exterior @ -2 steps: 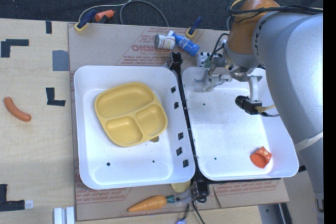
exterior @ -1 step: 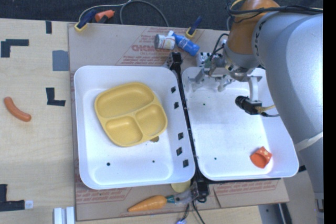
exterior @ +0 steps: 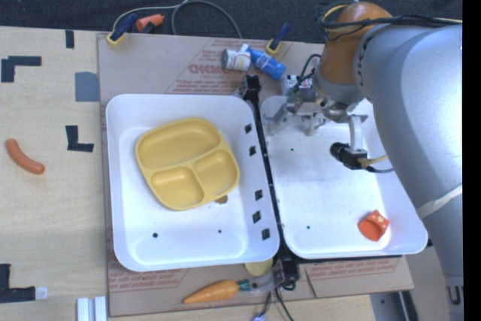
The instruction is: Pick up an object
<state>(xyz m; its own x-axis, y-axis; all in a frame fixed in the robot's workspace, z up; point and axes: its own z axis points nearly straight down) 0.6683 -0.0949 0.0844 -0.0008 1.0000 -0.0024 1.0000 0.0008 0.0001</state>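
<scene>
A small orange object (exterior: 373, 225) lies in the near right corner of the right bin (exterior: 331, 237). A yellow divided plate (exterior: 187, 162) rests in the left bin (exterior: 135, 244), with a small brown bit (exterior: 221, 199) peeking out at its near edge. My gripper (exterior: 301, 115) hangs low over the far left corner of the right bin, close to the wall between the bins. It is well away from the orange object and nothing shows in its grasp. The grey arm and its orange band (exterior: 353, 19) cover the bin's far right side.
Outside the bins, a carrot (exterior: 213, 291) lies by the front edge and a red sausage (exterior: 25, 156) sits on the bench at far left. A blue and white clamp (exterior: 254, 61) and a yellow and orange clamp (exterior: 135, 25) sit behind the bins. A cable (exterior: 203, 4) runs behind.
</scene>
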